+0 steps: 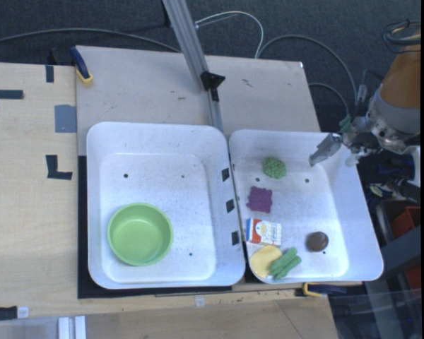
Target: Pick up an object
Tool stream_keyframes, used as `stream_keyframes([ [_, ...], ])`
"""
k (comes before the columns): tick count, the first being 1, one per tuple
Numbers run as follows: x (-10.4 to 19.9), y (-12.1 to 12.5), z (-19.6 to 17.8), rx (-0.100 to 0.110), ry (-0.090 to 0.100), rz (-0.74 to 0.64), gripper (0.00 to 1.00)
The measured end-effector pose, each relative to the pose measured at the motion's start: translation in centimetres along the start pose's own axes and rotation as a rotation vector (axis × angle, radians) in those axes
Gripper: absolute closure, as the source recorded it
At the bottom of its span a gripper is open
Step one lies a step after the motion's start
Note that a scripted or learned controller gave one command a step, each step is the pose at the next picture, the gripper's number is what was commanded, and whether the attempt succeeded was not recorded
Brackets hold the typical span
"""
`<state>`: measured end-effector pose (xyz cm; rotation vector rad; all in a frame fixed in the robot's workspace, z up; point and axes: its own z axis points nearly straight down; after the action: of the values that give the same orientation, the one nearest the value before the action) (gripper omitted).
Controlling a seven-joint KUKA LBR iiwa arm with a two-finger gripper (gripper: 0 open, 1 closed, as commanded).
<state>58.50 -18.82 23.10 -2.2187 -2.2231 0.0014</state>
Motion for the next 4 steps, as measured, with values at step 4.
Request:
stream_keyframes([
  [4,1.5,-1.2,14.3,-0.001,-0.002,0.000,0.00],
])
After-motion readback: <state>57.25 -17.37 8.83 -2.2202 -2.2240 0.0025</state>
